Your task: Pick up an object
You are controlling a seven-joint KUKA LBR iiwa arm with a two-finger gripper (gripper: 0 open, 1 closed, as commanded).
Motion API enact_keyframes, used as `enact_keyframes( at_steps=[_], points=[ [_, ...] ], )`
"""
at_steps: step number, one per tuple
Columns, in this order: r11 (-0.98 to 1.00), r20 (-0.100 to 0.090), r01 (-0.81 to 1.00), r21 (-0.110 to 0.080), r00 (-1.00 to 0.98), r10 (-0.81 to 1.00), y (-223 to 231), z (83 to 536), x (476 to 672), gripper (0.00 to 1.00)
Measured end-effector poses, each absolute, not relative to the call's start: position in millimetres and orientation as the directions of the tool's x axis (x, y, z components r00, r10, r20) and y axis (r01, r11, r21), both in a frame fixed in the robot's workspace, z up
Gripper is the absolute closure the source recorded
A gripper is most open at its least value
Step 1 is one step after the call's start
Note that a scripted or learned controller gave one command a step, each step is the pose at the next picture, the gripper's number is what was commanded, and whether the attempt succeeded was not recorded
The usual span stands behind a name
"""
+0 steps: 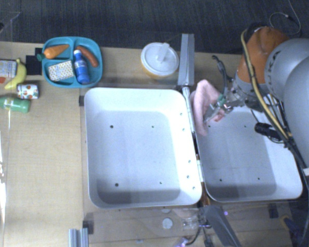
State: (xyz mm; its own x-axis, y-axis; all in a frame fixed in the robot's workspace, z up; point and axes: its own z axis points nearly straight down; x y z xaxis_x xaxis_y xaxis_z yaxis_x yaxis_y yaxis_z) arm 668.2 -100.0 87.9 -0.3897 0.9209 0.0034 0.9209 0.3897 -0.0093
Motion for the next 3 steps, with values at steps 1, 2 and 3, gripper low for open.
enact_keyframes(
  at_steps=[1,2,3],
  points=[
    [0.395,-0.006,0.919,0.001,-0.395,0.919,-99.8,97.5,671.4,1.0],
    [0.307,-0.001,0.952,0.003,-0.307,0.952,-66.3,183.9,665.1,1.0],
    [0.192,-0.001,0.981,0.002,-0.192,0.981,-40.2,183.4,669.8,1.0]
  ],
)
